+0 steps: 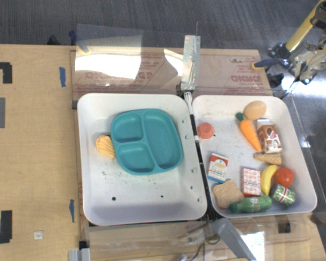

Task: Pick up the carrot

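The carrot (250, 134) lies untouched in the right bin (301, 145), between an egg-like item (254, 110) and a small carton (269, 137). Picking hasn't started. Next calls for reaching down over it. Fingers' state: cannot tell.

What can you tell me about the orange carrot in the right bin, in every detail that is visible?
The orange toy carrot with a small green top looks like smooth plastic. It lies flat in the upper part of the shallow white right bin, its green end up-left and its point down-right. It sits just below the beige egg-shaped item, beside the brown and white carton. Nothing grips it.
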Tool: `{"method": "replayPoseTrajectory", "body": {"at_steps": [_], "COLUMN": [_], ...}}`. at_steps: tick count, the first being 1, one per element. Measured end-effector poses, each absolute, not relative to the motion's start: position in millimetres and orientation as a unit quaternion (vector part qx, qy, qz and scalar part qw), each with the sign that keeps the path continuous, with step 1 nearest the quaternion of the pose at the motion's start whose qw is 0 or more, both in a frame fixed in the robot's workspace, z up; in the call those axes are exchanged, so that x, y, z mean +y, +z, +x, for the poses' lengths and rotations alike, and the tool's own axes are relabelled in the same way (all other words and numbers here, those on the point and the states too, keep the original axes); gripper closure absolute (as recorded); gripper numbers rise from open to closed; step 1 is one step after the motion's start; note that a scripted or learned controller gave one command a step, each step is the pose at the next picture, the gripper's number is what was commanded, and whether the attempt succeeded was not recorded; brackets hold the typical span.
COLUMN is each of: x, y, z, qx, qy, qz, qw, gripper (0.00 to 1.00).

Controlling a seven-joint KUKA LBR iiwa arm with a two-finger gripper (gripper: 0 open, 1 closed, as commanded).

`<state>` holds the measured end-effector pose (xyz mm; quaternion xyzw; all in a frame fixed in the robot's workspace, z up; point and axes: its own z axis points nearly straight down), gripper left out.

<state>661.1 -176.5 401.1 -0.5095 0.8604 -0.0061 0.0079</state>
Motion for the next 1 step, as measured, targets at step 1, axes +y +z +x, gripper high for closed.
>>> {"method": "replayPoseTrajectory", "body": {"at_steps": [1], "x": [-223.6], "y": [402.9], "z": [667.8], "qx": [0.830], "qy": [-0.0024], "qz": [-0.557], "qw": [0.004], "gripper": [1.00]}}
